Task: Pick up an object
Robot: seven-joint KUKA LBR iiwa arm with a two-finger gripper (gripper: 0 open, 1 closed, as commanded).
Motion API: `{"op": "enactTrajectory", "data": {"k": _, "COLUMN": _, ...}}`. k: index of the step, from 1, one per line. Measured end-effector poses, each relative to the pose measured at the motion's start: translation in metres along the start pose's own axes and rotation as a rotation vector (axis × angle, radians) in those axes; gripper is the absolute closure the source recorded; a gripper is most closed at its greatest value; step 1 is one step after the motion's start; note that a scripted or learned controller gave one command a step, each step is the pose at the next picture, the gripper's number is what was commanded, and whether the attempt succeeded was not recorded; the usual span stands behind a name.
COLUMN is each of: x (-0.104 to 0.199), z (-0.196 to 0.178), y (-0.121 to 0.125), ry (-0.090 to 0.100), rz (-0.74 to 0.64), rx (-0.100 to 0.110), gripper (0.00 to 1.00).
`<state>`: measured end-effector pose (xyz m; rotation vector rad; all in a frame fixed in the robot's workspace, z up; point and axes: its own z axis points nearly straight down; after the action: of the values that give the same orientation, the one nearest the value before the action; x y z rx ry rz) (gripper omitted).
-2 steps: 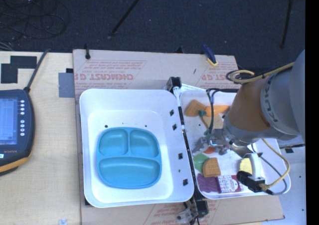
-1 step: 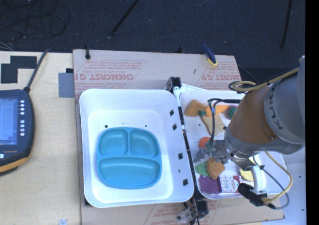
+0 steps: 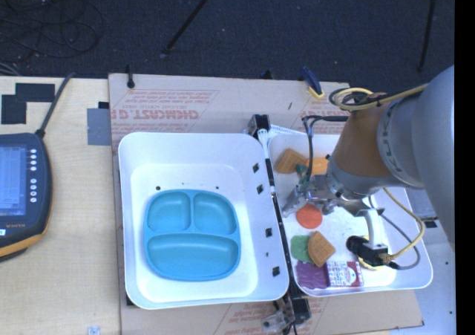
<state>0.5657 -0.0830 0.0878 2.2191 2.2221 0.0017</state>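
Two white bins sat side by side on a brown cardboard sheet [image 3: 185,107]. The left bin [image 3: 128,177] held one thing, a blue plate [image 3: 193,235]. The plate had three parts: two small ones at the far side and one long one at the near side. It lay flat in the middle of its bin.

The right bin [image 3: 421,272] held many small things. At the far end lay a tan waffle piece [image 3: 289,161], and just beside it an orange block [image 3: 320,166]. In the middle lay a round red-orange piece [image 3: 309,217]. Nearer the front were a green piece [image 3: 300,245] and a tan cracker [image 3: 321,249], touching each other. At the front wall lay a purple packet [image 3: 312,276] and, next to it, a white and red packet [image 3: 344,274].

The grey arm [image 3: 415,133] reached in from the right, over the right bin. The gripper [image 3: 306,198] hung low, just above the round red-orange piece and near the wall between the bins. I could not tell if the gripper was open or closed, and nothing could be seen held in it. All the small things lay on the floor of the bin.
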Motion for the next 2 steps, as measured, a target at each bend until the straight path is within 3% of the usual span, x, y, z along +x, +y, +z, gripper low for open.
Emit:
{"op": "enactTrajectory", "data": {"k": 1, "x": -0.051, "z": 0.0, "y": -0.022, "ry": -0.001, "rz": 0.005, "rx": 0.006, "gripper": 0.0}}
{"op": "enactTrajectory", "data": {"k": 2, "x": 0.003, "z": 0.001, "y": -0.006, "ry": 0.003, "rz": -0.003, "rx": 0.004, "gripper": 0.0}}
